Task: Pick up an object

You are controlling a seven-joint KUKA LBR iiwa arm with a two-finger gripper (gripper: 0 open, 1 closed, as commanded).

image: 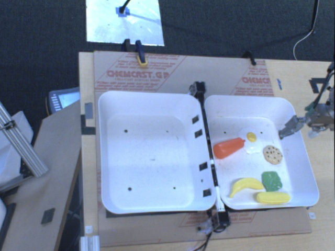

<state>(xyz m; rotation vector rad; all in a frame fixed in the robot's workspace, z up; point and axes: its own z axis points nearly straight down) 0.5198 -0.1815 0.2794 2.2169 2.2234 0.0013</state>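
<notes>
The right bin (285, 106) holds several toy foods. An orange carrot (229, 148) lies near its left wall. A white fried egg with a yellow yolk (251, 139) sits just right of the carrot, and a round cookie (272, 154) lies right of the egg. Toward the front are a yellow banana (246, 185), a green pepper (271, 180) and a yellow oblong piece (272, 197). My gripper (289, 127) reaches in from the right over the bin's right rim, above and to the right of the cookie, with nothing seen in it.
The left bin (112, 103) stands beside the right one, joined by a black clamp strip (205, 145). Both rest on a cardboard sheet (172, 69) on the bench. A metal plate (124, 14) lies at the back, and a cable (309, 35) hangs at the back right.
</notes>
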